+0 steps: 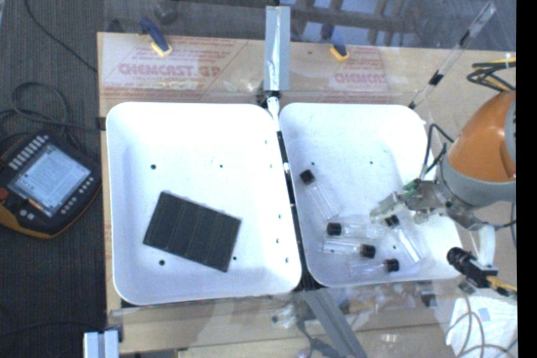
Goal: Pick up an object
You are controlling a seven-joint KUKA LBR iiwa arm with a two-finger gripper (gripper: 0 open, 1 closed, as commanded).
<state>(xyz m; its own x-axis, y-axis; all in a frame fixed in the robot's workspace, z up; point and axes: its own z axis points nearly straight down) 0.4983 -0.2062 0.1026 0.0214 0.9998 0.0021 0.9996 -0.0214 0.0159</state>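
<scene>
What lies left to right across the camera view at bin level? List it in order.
Teach pendant → left bin holding a dark ribbed panel → right bin with clear black-capped vials → gripper → the arm's orange band.

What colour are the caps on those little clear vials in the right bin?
Black. The camera view shows a black cap on each clear vial in the right bin.

Slab [192, 230] in left bin [134, 130], vials [361, 235] in right bin [361, 126]
</scene>
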